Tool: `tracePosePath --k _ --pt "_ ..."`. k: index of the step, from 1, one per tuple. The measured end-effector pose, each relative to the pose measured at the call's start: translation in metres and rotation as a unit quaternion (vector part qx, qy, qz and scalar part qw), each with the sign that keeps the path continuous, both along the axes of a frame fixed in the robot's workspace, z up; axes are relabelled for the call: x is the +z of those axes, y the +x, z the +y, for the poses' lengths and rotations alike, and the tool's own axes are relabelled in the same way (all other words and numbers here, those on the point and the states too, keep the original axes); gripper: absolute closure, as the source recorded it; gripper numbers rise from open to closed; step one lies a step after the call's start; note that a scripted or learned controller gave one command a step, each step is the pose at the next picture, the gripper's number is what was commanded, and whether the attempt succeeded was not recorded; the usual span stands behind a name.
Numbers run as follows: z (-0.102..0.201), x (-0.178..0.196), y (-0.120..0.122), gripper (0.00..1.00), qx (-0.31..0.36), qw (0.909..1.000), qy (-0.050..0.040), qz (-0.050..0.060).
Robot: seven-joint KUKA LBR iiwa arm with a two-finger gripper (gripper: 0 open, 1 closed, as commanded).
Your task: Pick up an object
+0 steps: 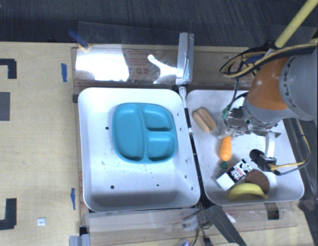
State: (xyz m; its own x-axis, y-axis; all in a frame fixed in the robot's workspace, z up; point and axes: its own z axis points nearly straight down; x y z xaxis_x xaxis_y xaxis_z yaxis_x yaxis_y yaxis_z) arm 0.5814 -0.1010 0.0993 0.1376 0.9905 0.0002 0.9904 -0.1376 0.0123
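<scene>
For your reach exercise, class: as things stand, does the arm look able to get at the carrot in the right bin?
Probably yes. The carrot lies in the open just below the end effector, with nothing on top. The wooden block and the small box lie apart from it.

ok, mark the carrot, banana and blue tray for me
carrot [226,148]: camera view, middle of its orange body, right bin.
banana [247,190]: camera view, middle of the yellow curve, near edge of the right bin.
blue tray [129,132]: camera view, floor of its large left compartment, left bin.
</scene>
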Motion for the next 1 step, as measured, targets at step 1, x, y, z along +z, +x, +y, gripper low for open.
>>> tracePosePath --k 1 --pt "0.0523 0.0878 0.0286 1.00 -0.077 0.9970 0.0021 0.004"
